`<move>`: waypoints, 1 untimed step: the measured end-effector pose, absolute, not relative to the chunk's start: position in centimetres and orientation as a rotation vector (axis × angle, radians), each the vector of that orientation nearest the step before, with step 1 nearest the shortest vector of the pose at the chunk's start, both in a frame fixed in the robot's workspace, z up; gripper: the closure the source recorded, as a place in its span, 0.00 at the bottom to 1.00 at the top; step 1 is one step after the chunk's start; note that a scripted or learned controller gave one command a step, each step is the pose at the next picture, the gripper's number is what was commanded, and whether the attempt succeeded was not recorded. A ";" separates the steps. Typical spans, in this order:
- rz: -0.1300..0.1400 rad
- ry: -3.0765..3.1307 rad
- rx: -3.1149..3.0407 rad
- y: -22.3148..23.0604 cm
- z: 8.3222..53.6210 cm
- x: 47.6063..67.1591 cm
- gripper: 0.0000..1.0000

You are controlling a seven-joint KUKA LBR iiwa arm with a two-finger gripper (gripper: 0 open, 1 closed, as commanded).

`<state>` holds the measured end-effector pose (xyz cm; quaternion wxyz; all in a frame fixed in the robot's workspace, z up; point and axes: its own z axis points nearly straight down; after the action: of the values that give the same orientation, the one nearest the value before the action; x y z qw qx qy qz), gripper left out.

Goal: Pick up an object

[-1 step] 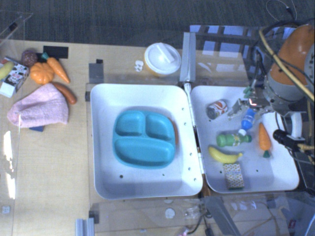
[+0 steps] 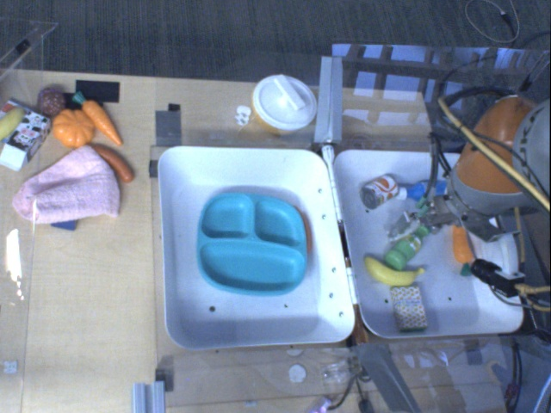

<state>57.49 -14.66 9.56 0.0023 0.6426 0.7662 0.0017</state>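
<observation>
Lying nearest the camera in the right bin (image 2: 508, 317), a sponge (image 2: 410, 306) sits just below a banana (image 2: 392, 272). Above them a green bottle (image 2: 405, 248) lies right under the gripper (image 2: 420, 222), which hovers low over it; whether it is released or clenched I cannot tell. A carrot (image 2: 462, 244) lies to the right, a can (image 2: 379, 191) farther back. Nothing looks lifted yet, so the pick seems barely begun. The left bin (image 2: 176, 256) holds a blue tray (image 2: 254, 243).
</observation>
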 end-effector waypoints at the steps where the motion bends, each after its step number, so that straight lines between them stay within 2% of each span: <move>1: 0.010 2.401 2.011 -14.6 10.6 57.7 1.00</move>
<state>57.68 -14.57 10.65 0.0046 0.6420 0.7667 0.0032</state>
